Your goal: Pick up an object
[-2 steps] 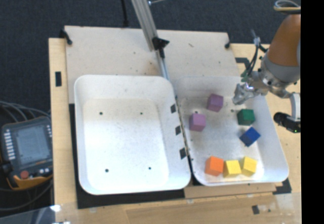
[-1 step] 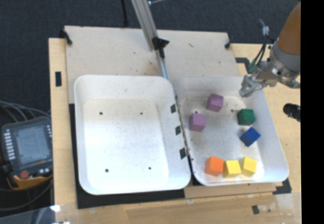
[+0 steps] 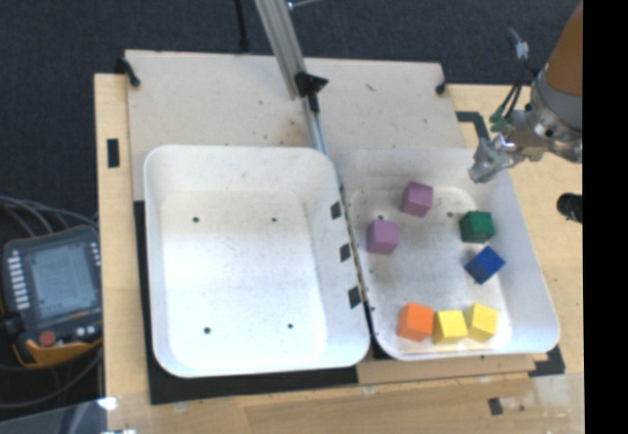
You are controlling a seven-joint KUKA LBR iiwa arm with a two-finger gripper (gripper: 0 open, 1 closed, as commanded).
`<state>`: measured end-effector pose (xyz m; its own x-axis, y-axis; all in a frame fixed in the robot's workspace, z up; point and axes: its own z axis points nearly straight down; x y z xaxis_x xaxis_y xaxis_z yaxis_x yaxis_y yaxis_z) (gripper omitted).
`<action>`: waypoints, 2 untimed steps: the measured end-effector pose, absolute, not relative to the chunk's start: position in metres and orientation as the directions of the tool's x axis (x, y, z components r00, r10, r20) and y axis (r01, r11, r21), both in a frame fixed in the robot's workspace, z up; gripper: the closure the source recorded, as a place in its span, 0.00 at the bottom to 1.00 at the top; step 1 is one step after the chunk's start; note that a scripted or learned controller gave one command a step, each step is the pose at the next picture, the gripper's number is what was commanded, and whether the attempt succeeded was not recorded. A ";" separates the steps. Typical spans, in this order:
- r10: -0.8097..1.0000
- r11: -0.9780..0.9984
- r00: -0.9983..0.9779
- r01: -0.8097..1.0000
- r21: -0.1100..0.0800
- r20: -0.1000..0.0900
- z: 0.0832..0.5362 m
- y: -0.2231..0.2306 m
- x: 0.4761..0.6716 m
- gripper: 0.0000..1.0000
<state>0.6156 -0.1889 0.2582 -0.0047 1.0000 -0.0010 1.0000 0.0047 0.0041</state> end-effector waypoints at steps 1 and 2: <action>1.000 0.007 -0.007 1.000 0.001 0.000 0.262 -0.129 0.610 1.00; 1.000 0.007 -0.007 1.000 0.000 0.001 0.263 -0.086 0.610 1.00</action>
